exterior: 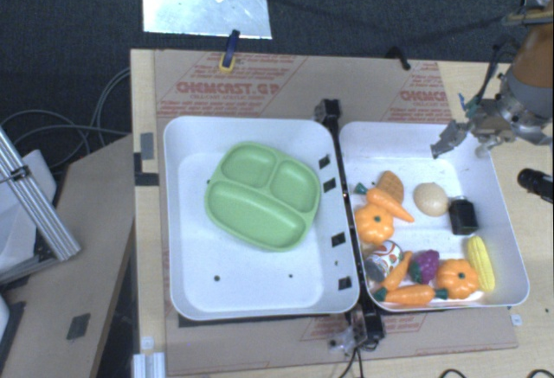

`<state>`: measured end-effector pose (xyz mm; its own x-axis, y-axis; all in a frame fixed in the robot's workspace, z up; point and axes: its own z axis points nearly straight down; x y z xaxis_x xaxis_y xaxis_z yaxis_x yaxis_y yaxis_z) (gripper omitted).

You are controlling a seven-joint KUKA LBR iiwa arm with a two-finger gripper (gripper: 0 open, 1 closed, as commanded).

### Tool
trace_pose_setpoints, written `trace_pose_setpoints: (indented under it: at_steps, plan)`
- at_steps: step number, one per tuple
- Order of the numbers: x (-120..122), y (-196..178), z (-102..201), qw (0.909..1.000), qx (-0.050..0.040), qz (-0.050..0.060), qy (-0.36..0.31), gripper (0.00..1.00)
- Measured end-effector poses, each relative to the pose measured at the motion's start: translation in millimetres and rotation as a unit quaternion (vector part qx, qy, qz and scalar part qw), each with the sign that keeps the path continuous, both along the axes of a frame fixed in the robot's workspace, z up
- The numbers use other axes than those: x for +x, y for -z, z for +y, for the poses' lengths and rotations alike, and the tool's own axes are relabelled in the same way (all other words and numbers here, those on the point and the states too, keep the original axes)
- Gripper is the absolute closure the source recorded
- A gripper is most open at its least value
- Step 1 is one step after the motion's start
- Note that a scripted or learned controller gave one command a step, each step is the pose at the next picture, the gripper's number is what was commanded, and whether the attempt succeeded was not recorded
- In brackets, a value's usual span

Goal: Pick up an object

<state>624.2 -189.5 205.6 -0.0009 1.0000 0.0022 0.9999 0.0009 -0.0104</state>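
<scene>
Two white bins sit on the worktop (260, 73). The left bin (186, 195) holds one green divided plate (262, 195). The right bin (407, 147) holds one egg (430, 198), one black block (462, 216), one corn cob (481, 262), one purple grape bunch (424, 264), several carrots and two small pumpkins. The board reads "CHEMCAST GP". The end effector (463, 136) hangs over the right bin's far edge, fingers apart, nothing between them.

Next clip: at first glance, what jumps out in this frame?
The green divided plate lying alone in the left bin catches the eye first. Next comes the bright heap of toy food in the right bin: orange carrots, a yellow corn cob and a purple piece crowded toward its near end. The gripper hangs over that bin's far right corner.
</scene>
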Motion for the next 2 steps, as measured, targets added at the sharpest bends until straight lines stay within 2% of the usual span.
trace_pose_setpoints:
  at_steps: [1, 2]
  plan:
    - [3, -8, 0, 1.0000, -0.0013, -0.006, -0.001, 0.00]
    - [10, 49, -5, 1.0000, -0.0013, -0.005, -0.001, 0.00]
